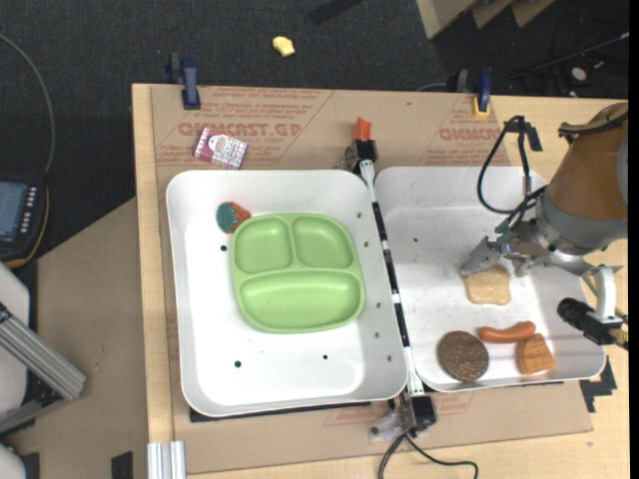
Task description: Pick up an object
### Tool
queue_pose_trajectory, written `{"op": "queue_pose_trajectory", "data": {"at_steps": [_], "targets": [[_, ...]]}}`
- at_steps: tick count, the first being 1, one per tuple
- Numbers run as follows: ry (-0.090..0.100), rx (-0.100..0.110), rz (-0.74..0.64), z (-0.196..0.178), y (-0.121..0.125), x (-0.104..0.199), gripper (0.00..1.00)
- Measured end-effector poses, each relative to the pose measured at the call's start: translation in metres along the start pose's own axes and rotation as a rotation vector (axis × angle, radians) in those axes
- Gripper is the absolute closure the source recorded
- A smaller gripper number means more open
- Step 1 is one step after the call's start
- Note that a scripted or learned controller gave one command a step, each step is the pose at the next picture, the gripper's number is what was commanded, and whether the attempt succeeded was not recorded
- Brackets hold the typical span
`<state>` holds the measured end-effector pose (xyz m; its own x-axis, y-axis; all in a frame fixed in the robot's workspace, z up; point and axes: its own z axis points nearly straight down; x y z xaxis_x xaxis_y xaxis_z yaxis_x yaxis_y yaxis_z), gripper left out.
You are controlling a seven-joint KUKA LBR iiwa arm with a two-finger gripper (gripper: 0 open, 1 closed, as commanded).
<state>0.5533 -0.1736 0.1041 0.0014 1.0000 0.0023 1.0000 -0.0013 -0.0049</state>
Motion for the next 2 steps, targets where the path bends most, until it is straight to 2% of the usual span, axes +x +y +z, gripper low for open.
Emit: {"op": "queue_pose_trajectory", "data": {"at_steps": [1, 2], "targets": [[-0.007, -0.012, -0.001, 0.017, -0.009, 0.014, 0.00], [-0.008, -0.014, 0.001, -0.059, -0.017, -0.016, 0.00]]}}
